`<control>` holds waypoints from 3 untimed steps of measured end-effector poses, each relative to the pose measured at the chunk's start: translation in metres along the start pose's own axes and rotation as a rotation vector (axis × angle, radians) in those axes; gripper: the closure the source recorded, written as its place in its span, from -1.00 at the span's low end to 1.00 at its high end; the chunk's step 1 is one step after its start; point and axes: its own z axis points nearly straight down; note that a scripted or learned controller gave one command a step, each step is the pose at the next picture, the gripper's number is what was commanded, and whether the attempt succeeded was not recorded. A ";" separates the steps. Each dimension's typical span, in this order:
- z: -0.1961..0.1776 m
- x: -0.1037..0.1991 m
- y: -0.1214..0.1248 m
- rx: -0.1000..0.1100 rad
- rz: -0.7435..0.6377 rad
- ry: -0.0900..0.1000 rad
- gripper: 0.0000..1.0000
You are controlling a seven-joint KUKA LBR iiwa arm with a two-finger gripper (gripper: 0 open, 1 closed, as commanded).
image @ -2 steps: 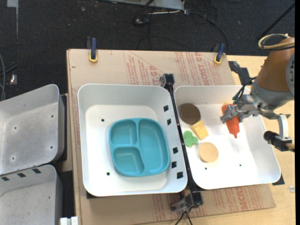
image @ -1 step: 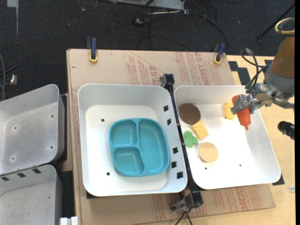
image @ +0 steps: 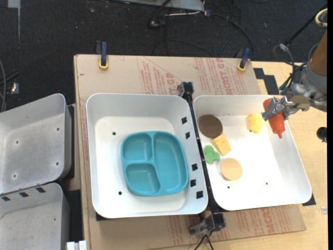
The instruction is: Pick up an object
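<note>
Two white bins side by side on the worktop [image: 135, 66]. Left bin [image: 99, 113]: one teal three-part tray [image: 154, 163]. Right bin [image: 281, 181]: six small items. One brown disc [image: 210, 125] at 10 o'clock, one yellow wedge [image: 222, 144] just below it, one green piece [image: 210, 154] touching the wedge at its 8 o'clock, one tan disc [image: 231, 169] near centre, one yellow lump [image: 255, 123] at 12 o'clock, one orange carrot [image: 276, 117] at 1 o'clock by the right wall. One arm enters from 3 o'clock, wrist above the bin's upper right corner. The pincer [image: 277, 108] sits over the carrot's top, apparently closed on it. Carrot: orange-red, tapered, tip pointing toward 5 o'clock, tilted; whether it is clear of the bin floor cannot be told. Yellow lump lies just beside it at 9 o'clock.
</note>
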 end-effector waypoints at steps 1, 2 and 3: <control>-0.007 0.055 -0.002 0.005 -0.005 0.003 1.00; 0.005 0.108 0.008 0.006 -0.004 0.003 1.00; 0.008 0.158 0.021 0.004 -0.005 0.002 1.00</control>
